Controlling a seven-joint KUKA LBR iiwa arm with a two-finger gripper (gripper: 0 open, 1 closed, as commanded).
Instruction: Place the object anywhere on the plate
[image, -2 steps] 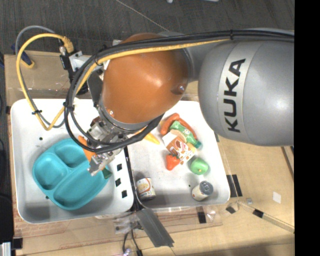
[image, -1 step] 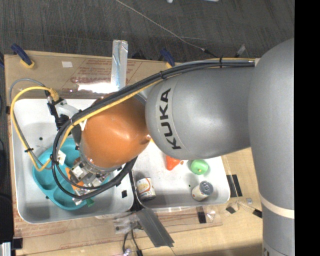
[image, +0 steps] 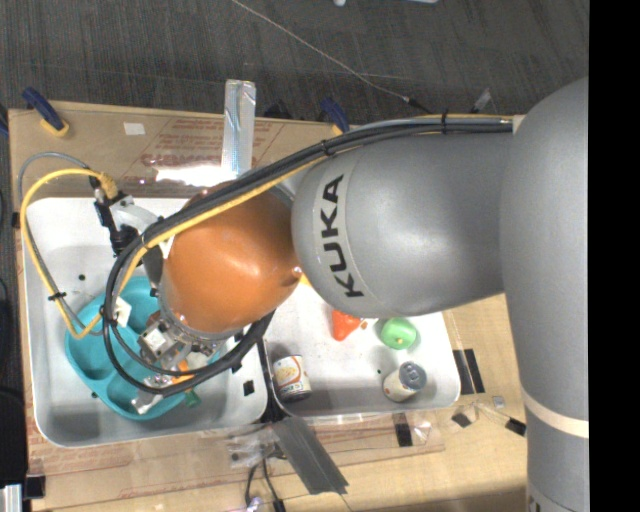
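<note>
A teal plate (image: 88, 345) lies in the left bin (image: 50, 400), mostly covered by my arm. My wrist and gripper (image: 165, 375) hang low over the plate's near side, with the orange band directly above them. A small orange bit and a green bit (image: 190, 398) peek out at the plate's near rim beside the gripper; I cannot tell what they belong to. The arm hides the fingertips.
The right bin (image: 440, 395) holds a small can (image: 290, 375) at its left wall, an orange piece (image: 345, 325), a green round object (image: 398, 333) and a grey-topped item (image: 405, 380). Yellow and black cables (image: 45, 190) loop over the left bin's far side.
</note>
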